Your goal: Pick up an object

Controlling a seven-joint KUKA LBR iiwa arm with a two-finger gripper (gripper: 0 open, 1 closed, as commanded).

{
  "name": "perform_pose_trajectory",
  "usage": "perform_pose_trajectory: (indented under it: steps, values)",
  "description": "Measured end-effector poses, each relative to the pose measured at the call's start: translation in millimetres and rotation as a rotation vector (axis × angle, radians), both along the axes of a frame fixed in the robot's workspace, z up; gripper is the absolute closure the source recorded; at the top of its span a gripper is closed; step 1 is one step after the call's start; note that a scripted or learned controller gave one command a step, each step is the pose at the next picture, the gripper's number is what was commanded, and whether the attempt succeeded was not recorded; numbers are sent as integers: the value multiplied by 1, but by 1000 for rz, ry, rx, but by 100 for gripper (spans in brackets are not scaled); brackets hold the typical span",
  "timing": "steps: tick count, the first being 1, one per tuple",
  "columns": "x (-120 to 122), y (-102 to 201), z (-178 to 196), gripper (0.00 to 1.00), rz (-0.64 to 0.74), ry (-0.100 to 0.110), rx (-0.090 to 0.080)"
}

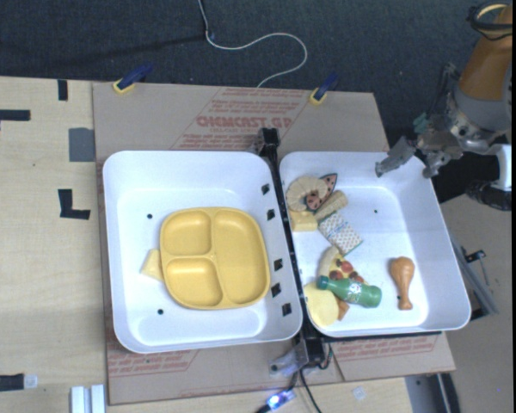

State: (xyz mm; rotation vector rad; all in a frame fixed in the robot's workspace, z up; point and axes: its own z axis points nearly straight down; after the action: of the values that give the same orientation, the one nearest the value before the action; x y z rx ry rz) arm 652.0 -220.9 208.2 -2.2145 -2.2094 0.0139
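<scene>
Tool (406, 159) hovers at the right bin's (443, 231) far right corner; you see its fingers spread apart with nothing between them. Your candidates lie inside that bin: a chicken drumstick (402, 280) near its right wall, a green bottle (354, 292) toward its near edge, a waffle piece (340, 234) at its middle. Left of that bin, a yellow divided plate (215, 258) sits in the other bin (129, 179)

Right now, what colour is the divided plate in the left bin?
Yellow. The divided plate shows it plainly in the camera view.
</scene>
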Motion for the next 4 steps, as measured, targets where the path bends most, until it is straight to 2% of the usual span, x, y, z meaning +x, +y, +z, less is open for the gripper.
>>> perform_pose_trajectory:
  steps: [1, 4]
  values:
    - [3, 0, 10, 0, 4, -14, -3]
    - [-7, 6, -126, 0, 6, -13, -5]
